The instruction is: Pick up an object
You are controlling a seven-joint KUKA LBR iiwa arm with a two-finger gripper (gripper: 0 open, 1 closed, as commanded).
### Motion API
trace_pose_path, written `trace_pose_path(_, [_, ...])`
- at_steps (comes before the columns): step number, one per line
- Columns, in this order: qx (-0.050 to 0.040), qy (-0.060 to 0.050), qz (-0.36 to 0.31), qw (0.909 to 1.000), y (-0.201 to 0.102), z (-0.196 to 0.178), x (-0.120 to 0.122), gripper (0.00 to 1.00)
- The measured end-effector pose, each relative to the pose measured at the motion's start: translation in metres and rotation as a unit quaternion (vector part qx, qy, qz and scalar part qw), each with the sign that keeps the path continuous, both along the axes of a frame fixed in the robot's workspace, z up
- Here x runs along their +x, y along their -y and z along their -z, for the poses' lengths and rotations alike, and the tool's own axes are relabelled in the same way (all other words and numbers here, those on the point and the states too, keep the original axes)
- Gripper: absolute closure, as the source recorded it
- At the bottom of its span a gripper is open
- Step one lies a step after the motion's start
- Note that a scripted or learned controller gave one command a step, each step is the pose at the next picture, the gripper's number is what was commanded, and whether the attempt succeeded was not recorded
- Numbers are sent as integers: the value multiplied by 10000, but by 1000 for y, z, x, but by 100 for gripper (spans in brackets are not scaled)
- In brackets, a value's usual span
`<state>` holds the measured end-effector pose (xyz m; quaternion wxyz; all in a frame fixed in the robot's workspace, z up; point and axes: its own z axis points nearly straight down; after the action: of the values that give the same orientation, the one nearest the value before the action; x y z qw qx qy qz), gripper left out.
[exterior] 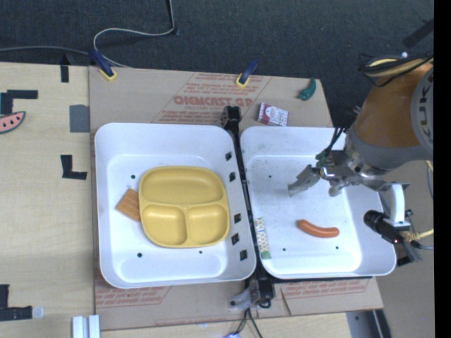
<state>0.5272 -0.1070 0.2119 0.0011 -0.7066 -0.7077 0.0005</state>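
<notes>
1 orange sausage is lying on the floor of the right bin, toward its front, apart from everything else there. The gripper is hovering above the same bin, behind the sausage, its 2 fingers spread wide with nothing between them. In the left bin, 1 yellow divided plate with 3 compartments is sitting over 1 tan cracker, whose edge is sticking out at the plate's left. Both bins are resting on brown cardboard laid over a wooden bench, with dark carpet beyond
</notes>
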Motion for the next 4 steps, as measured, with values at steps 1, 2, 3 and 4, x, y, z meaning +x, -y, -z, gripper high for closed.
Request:
trace_pose_path(1, [4,-10,8,10000,15,113,-25,0])
trace_pose_path(2, [-3,19,5,10000,17,126,22,0])
trace_pose_path(3, [-16,29,11,10000,40,126,-40,0])
trace_pose_path(4, [-21,39,15,10000,40,116,-39,100])
